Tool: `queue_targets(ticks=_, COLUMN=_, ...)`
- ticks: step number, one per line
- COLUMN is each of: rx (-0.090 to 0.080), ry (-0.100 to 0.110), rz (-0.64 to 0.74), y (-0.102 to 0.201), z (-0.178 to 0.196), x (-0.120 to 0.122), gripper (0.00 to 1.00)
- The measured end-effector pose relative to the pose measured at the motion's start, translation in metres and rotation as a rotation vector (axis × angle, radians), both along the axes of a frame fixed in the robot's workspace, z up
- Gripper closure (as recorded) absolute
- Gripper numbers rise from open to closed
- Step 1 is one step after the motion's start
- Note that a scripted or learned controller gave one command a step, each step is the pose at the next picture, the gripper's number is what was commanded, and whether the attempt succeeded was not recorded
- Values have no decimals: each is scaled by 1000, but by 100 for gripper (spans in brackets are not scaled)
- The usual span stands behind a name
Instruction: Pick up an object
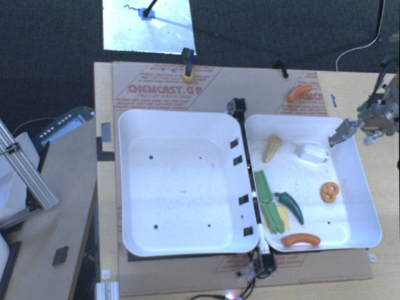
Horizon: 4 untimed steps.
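Note:
The right bin (365, 192) holds several small items: a tan cone (272, 149), a white block (311, 153), an orange pretzel (329, 192), a dark green pepper (290, 206), a long green pod (265, 199) and an orange sausage (302, 240). My gripper (355, 136) hangs over the bin's upper right corner, just right of the white block and apart from it. It is open, and nothing sits between its fingers.
The left bin (128, 167) lies beside the right one, with a black clip-lined divider (247, 167) between them. A second orange sausage (300, 93) rests on the board behind the right bin. A yellow clamp (187, 74) stands at the back.

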<state>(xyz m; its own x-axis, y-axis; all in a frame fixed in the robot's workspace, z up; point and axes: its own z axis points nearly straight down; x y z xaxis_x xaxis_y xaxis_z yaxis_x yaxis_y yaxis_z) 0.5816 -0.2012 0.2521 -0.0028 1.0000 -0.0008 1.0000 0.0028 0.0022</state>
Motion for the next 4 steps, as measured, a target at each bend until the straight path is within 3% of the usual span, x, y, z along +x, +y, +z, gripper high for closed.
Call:
queue_targets(ticks=1, rx=-1, ry=-3, rz=4, y=0, z=11, x=1, gripper=100)
queue_targets(ticks=2, rx=-7, ry=-20, rz=3, y=9, z=292, x=-3, gripper=100)
queue_targets(ticks=3, rx=6, ry=15, rz=6, y=51, z=120, x=21, gripper=100)
queue_targets(ticks=4, rx=-2, ry=-19, rz=9, y=99, z=278, x=84, gripper=100)
